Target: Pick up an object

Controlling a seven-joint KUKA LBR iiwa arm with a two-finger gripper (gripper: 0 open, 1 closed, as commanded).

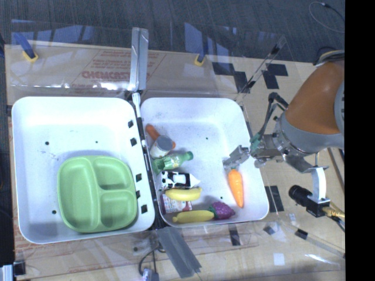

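Orange carrot [235, 187] lies in the right bin [193, 107], by its right wall, tip pointing toward the front. Gripper [236, 156] hangs just above the carrot's top end; open or closed, cannot tell (too small). Advice: centre over the carrot's mid-length, descend straight, keep clear of the wall.

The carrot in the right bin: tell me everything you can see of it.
The carrot looks like a smooth plastic toy, bright orange with a small green stub at its upper end. It lies flat on the floor of the right bin, near the right wall, thick end up and tapering to a point toward the bin's front corner. The pincer sits just above its green end; whether they touch is unclear. The purple toy lies close by, apart.
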